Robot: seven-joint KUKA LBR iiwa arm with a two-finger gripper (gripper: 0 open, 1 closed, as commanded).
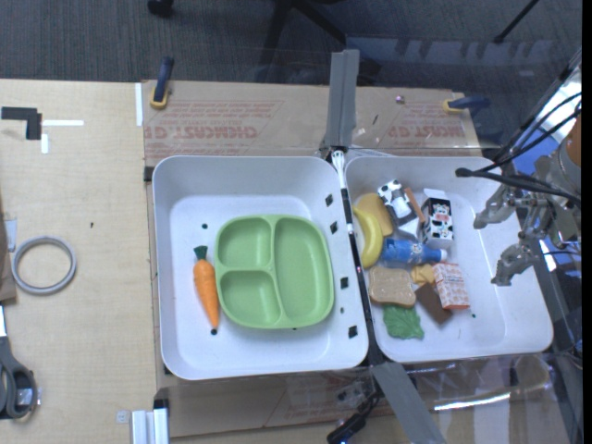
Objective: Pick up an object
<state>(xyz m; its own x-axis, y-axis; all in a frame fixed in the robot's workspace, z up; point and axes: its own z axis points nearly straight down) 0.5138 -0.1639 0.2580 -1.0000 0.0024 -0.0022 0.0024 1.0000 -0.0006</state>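
Two shallow white bins are sitting side by side on the bench. The left bin [171,276] is holding a green divided plate [276,271] in its middle, and a toy carrot [206,288] is lying just beside the plate at 9 o'clock, its green top pointing to 12 o'clock. The right bin [504,326] is holding a heap of small things against its left wall: a yellow banana [371,229] at 11 o'clock, a black and white toy [396,199] just above it, a white carton [438,218], a blue piece [400,251], a slice of bread [392,288], a red and white packet [451,286] and a green leafy piece [402,323] at 7 o'clock. The gripper [508,240] is hanging over the 3 o'clock side of the right bin, its two fingers spread apart and pinching nothing, well apart from the heap.
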